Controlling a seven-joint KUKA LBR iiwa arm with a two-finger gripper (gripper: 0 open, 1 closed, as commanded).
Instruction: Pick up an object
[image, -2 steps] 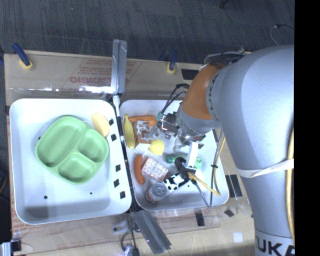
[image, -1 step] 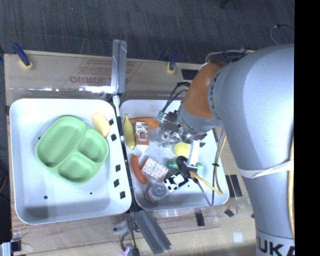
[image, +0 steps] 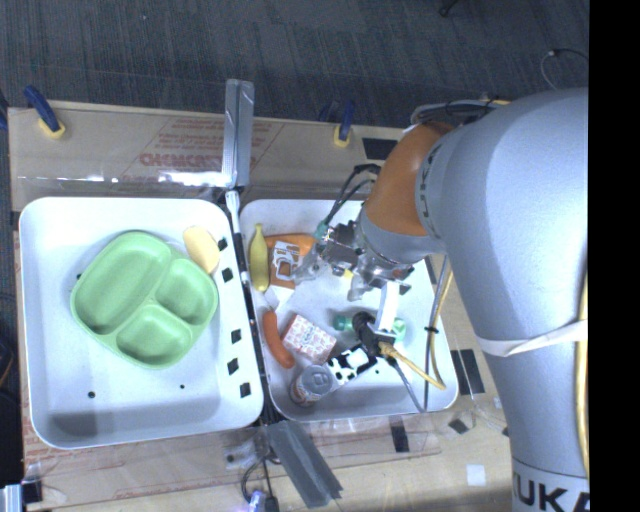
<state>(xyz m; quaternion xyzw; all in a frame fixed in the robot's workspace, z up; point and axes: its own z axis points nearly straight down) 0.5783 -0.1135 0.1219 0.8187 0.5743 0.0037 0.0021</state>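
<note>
Hanging low over the right bin (image: 300, 212), reached in from the right, with the tool (image: 338, 256) just beside an orange packet (image: 292, 247) and near a banana (image: 259, 257). Could not tell the tool's opening, nor make out a hold on anything. Judged the task barely begun: saw no thing raised off a bin floor.

Found the candidates lying in that same bin: a carrot (image: 277, 338), a patterned box (image: 308, 338) touching it, a round tin (image: 315, 383) toward the near wall, a black-and-white checked piece (image: 348, 366) just beside the tin, and a small green piece (image: 345, 322) near the middle. Noted in the left bin (image: 130, 400) a green divided plate (image: 145, 297) and a pale yellow lump (image: 201, 248) at its far corner, both well apart from the tool.

Left to do, by this reckoning: settle on one thing, likeliest the orange packet or the banana, close on it squarely, and raise it clear of the bin.
</note>
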